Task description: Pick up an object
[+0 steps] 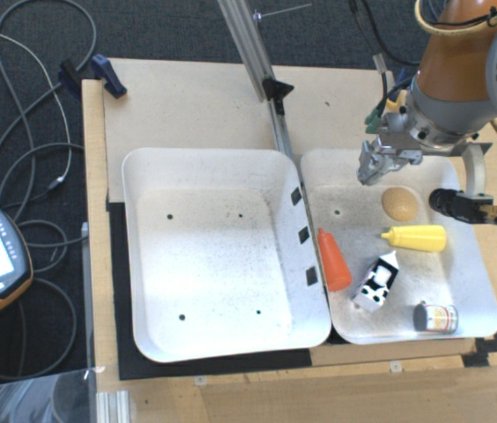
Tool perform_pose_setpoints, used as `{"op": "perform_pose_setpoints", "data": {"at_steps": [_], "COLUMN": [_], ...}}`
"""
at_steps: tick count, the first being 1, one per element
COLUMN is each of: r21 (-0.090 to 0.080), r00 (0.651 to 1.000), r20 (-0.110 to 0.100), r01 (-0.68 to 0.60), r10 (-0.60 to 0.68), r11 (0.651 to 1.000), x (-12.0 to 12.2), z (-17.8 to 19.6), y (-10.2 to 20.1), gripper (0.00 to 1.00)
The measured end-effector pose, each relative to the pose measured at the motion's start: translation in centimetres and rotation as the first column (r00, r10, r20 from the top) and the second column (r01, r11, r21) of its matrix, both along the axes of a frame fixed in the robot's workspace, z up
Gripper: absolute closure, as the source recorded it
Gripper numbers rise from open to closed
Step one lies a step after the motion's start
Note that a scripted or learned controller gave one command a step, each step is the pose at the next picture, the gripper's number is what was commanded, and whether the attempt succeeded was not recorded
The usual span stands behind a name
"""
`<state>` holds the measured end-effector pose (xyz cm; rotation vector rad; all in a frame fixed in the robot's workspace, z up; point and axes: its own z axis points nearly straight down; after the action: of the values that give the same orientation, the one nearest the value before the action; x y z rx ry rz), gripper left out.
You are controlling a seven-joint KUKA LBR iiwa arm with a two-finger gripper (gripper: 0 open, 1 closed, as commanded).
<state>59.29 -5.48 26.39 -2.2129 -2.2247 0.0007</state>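
Jaws (374, 167) hovering, opening unclear, tan ball (399, 204) beside, yellow bottle (416, 237), carrot (333, 260), cow-print carton (376, 283), can (435, 317) below

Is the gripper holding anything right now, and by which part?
Nothing is held. The gripper hangs above the right bin, apart from the tan ball.

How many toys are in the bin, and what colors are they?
Yellow: 1, the mustard bottle
Orange: 1, the carrot
Tan: 1, the round bun
Black and white: 1, the milk carton
Silver: 1, the can
Total: 5
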Motion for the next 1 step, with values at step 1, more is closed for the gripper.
{"op": "perform_pose_setpoints", "data": {"at_steps": [1], "r21": [0.000], "r00": [1.000], "r20": [-0.002], "r01": [0.000], "r10": [0.000], "r11": [1.000], "x": [0.68], "z": [-1.63], "y": [4.67], "gripper": [1.00]}}
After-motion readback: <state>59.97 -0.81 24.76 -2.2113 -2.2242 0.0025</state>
